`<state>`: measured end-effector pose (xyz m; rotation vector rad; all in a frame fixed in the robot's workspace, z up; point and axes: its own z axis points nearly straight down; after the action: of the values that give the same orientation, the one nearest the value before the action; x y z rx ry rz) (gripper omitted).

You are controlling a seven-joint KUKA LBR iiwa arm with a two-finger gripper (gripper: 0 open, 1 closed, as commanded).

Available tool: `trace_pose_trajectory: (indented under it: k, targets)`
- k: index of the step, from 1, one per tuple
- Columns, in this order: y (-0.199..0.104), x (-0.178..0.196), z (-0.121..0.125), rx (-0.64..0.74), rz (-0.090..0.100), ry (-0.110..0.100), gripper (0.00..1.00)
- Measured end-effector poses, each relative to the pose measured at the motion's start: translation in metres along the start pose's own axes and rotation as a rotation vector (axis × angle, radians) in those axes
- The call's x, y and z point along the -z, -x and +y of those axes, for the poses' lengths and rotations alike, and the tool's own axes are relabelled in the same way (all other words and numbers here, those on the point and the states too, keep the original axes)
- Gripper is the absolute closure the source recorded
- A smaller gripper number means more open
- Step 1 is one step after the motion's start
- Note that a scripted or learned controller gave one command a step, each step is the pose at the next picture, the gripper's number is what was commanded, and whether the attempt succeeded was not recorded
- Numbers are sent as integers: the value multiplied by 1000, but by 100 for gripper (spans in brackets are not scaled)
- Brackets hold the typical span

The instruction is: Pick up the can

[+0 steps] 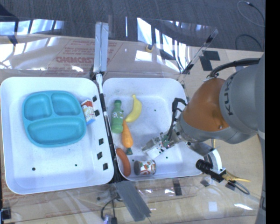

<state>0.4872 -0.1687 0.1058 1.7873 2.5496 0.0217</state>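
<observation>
The can (145,167) lies on its side near the front edge of the right bin (154,85), its label a mix of red, white and dark colours. My gripper (155,144) hangs over the middle of that bin, a short way behind the can and slightly right of it, with a gap between the two. Nothing shows in its grasp. The grey arm with its orange band (205,108) comes in over the bin's right wall.
Along the right bin's left side lie a green bottle (117,116), a banana (135,108), a carrot (126,136) and a reddish sausage (123,161), which is close to the can. The left bin holds a blue divided plate (53,117) and a small red-and-white container (88,111).
</observation>
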Motion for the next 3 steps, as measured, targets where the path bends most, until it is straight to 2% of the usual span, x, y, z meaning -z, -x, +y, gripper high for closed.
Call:
trace_pose_trajectory:
  k: [1, 2, 3]
  targets:
    - [-20, -14, 30, -287, 10, -28, 0]
    - [-68, -12, 14, -413, 5, -27, 0]
    - [-54, -12, 10, -594, 4, -27, 0]
